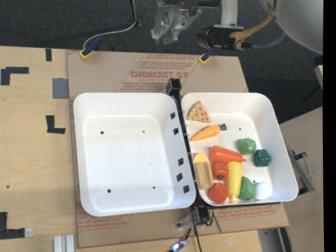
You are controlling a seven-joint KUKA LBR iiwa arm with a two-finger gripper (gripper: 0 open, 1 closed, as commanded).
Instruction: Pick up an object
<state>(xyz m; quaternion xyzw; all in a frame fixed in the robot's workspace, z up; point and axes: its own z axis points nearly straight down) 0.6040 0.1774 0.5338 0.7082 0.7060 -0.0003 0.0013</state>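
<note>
on cardboard sheet (157,75): "chemcast gp"

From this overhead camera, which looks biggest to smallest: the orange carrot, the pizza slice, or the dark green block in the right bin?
1. Orange carrot, clearly the longest.
2. Pizza slice.
3. Dark green block.
The last two look close in size, so that order is unsure.

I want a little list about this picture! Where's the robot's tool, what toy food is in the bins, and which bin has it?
tool: up above the bins near the top edge of the view, over the dark floor
tool holding: nothing seen between its fingers
right white bin: triangular pizza slice toy, orange carrot toy, round green toy, yellow corn toy, red tomato toy
left white bin: no toys seen
task step: nothing picked up yet
</note>
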